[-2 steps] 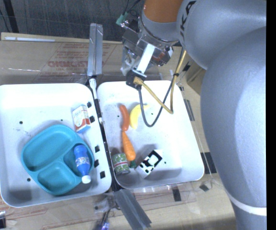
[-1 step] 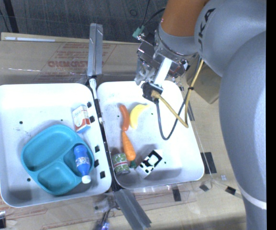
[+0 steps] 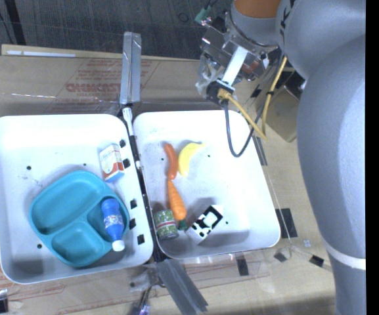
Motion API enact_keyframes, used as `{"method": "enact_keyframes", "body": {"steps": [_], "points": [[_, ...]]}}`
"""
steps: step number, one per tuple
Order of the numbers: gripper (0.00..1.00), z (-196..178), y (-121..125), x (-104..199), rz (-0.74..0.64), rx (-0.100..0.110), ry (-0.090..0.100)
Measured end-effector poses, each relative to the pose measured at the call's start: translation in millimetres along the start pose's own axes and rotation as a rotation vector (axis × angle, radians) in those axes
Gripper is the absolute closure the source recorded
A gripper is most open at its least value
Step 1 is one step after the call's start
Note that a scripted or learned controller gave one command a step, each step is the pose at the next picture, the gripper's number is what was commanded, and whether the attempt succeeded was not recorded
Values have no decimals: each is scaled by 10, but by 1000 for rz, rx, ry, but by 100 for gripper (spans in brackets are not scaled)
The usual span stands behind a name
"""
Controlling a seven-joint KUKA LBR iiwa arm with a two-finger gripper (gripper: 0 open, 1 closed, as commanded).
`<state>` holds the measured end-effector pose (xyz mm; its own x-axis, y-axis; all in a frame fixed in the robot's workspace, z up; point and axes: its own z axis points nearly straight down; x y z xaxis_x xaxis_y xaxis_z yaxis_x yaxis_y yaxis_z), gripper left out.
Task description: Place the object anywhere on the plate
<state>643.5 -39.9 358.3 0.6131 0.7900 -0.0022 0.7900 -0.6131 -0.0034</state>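
Arm (image 3: 327,110): grey body fills the 3 o'clock side of the view; orange band at 12 to 1 o'clock.
Gripper (image 3: 210,87): sits above the far rim of the right bin, at 12 o'clock from the banana; whether it is open or closed cannot be told, and nothing is seen held.
Cable (image 3: 232,136): dark loop hangs from the wrist over the right bin's far wall.
Left bin (image 3: 18,136): bare white floor at 10 to 12 o'clock; the near half is taken up by the plate.
Plate (image 3: 67,205): blue, divided, tilted toward 7 o'clock, its edge close to the near wall.
Bottle (image 3: 113,222): blue with a white cap, lying across the plate's 3 o'clock rim, cap toward 6 o'clock.
Small carton (image 3: 111,161): red and white, at 1 o'clock from the plate, near the divider wall.
Right bin (image 3: 255,195): open floor along its 3 o'clock side.
Banana (image 3: 188,156): yellow, just beside the sausage, near bin centre.
Sausage (image 3: 171,161): red-orange, touching the carrot's upper end.
Carrot (image 3: 176,202): points toward 6 o'clock.
Can (image 3: 165,223): green label, at the near wall by the divider.
Tagged block (image 3: 206,222): black-and-white marker, just beside the can at 3 o'clock.
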Motion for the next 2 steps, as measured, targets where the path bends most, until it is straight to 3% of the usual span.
{"method": "enact_keyframes", "body": {"steps": [1,2], "points": [[100,285,180,-202,72,3,-2],[100,54,304,-327,91,0,0]]}}
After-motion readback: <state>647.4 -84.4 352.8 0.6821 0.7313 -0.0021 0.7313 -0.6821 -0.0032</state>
